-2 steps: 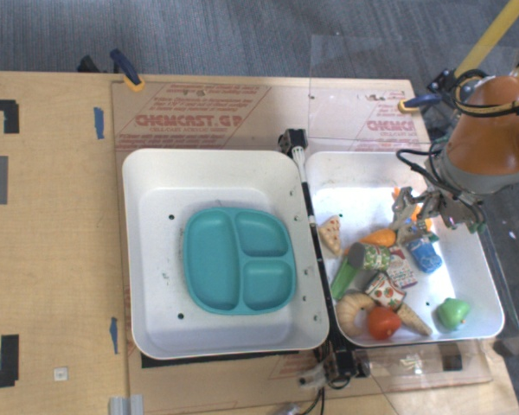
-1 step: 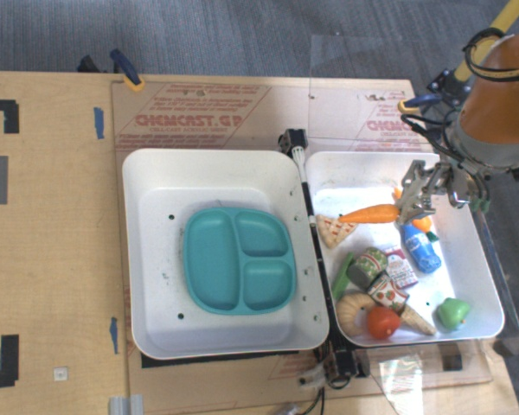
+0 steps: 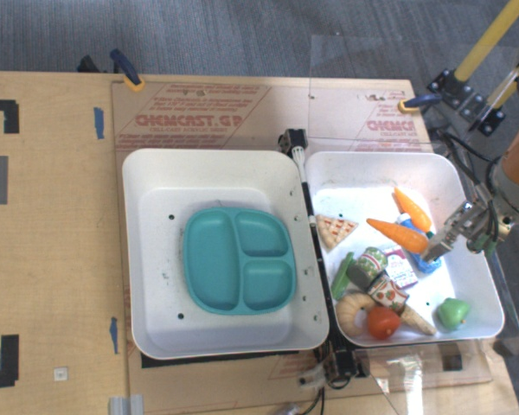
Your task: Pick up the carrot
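The carrot (image 3: 398,233) is orange and tapered. It lies in the right bin (image 3: 363,175) with its thin tip pointing left and its thick end to the right. My gripper (image 3: 438,245) reaches in from the right and sits low at the carrot's thick end, touching or nearly touching it. A second, shorter orange piece (image 3: 413,207) lies just behind the carrot.
A blue item (image 3: 426,261) and a small white carton (image 3: 401,271) sit under the gripper's tip. A waffle slice (image 3: 336,230), green bottle (image 3: 355,271), croissant (image 3: 349,311), tomato (image 3: 382,322) and green fruit (image 3: 452,312) crowd the right bin. The left bin (image 3: 147,232) holds a teal divided plate (image 3: 239,259).
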You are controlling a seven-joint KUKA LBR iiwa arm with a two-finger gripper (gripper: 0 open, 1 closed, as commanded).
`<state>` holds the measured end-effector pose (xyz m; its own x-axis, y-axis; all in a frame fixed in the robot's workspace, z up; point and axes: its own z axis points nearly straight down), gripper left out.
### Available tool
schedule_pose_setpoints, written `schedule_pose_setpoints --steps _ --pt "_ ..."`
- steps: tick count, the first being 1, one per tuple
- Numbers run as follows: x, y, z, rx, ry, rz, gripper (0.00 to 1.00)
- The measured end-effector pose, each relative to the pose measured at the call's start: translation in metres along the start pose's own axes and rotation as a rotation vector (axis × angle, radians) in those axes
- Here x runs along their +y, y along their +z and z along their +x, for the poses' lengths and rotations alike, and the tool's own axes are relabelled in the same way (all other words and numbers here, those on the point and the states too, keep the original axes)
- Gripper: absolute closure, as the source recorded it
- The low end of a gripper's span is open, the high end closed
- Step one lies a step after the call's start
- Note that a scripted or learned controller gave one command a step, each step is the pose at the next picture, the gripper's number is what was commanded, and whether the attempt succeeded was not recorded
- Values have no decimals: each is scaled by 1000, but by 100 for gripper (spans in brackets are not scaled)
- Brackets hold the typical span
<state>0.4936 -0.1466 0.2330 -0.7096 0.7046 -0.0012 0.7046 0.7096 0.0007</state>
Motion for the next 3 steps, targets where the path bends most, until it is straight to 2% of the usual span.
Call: schedule_pose_setpoints --steps 1,2,3 --pt "29 103 20 -25 -113 -12 100" --pt "27 111 26 -6 -115 -3 0" --pt "65 143 -33 -11 -34 -8 0"
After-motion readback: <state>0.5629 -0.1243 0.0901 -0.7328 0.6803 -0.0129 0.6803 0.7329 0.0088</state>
